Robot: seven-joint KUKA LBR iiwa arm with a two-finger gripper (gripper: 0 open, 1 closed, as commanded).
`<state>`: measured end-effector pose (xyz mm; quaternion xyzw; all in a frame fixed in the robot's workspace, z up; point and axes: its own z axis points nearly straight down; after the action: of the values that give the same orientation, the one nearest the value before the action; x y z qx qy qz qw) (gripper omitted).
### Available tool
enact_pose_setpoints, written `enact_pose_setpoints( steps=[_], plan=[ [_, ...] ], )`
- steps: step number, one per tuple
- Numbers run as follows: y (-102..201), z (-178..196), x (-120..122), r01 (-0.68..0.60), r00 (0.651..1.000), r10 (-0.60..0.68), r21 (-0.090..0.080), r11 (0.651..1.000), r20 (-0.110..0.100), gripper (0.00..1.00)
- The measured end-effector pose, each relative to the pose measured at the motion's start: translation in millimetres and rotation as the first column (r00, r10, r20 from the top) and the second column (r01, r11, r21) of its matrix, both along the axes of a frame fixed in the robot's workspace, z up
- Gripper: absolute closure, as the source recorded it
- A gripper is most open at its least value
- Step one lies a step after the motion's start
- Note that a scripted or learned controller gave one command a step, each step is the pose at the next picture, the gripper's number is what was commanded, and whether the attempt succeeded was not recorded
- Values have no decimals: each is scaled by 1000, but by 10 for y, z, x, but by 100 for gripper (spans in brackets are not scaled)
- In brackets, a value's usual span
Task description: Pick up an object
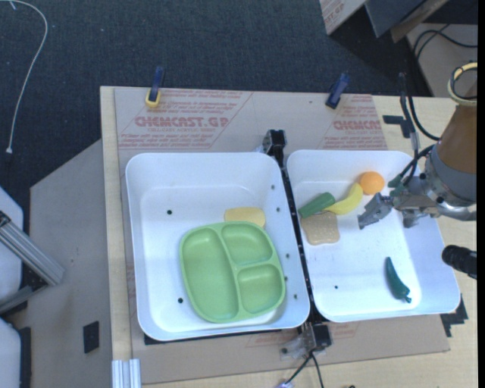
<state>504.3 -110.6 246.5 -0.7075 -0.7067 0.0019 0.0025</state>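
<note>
seemingly lining up a pick, the gripper (pixel 373 212) hovers beside the banana (pixel 347 201) and orange (pixel 370 183) in the right bin (pixel 432 303). whether its fingers are spread, i cannot tell.

**Bins, board and clutter around them**

Two shallow white bins sit side by side on a brown board printed with red lettering (pixel 182 120). The left bin (pixel 144 227) and the right bin (pixel 432 299) touch along a dark seam, with a black clip (pixel 274 140) at its far end and another clip (pixel 314 336) at its near end. Two blue clamps grip the board's far edge, one with a yellow tip (pixel 154 89) and one plain (pixel 338 89). The surface (pixel 68 227) under the board is pale wood. Dark blue carpet (pixel 189 38) lies beyond, crossed by a thin white cable (pixel 30 68). A cardboard box (pixel 341 14) stands at the top right.
</note>
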Motion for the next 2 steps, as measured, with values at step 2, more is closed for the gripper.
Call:
enact_pose_setpoints(
  steps=[2],
  plan=[
    [80,-415,33,-1,1000,1,0,1000,4,0]
  ],
)
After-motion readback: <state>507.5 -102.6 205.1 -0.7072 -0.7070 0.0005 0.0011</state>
